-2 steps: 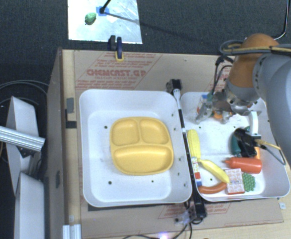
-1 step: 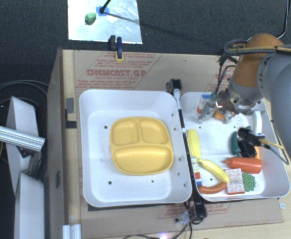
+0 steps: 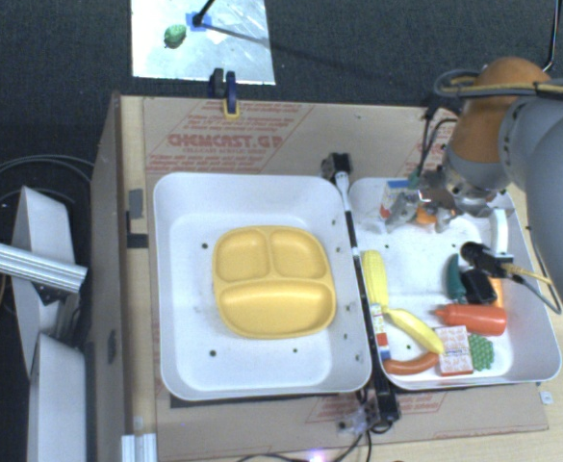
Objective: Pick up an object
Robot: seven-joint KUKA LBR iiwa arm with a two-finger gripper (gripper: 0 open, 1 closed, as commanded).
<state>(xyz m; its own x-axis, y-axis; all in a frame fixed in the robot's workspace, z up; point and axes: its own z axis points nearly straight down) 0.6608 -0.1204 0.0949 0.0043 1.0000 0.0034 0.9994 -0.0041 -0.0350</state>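
My gripper (image 3: 422, 207) is low over the far end of the right bin (image 3: 541, 354), reaching in from the right. A small orange object (image 3: 425, 216) lies right under it, and a blue and white object (image 3: 395, 192) sits just to its left. Whether the gripper touches either one is hidden by the wrist. Nearer in the same bin lie a yellow corn cob (image 3: 374, 277), a banana (image 3: 416, 329), a red sausage (image 3: 410, 363), an orange-red carrot (image 3: 473, 318), a dark green piece (image 3: 452, 276), a red and white box (image 3: 454, 341) and a green lump (image 3: 482, 352).
The left bin (image 3: 180, 258) holds a yellow divided plate (image 3: 272, 281). A white tube (image 3: 500, 229) lies by the right bin's far right wall. A ridge (image 3: 356, 258) separates the two bins. Cardboard (image 3: 223, 133) lies under both.
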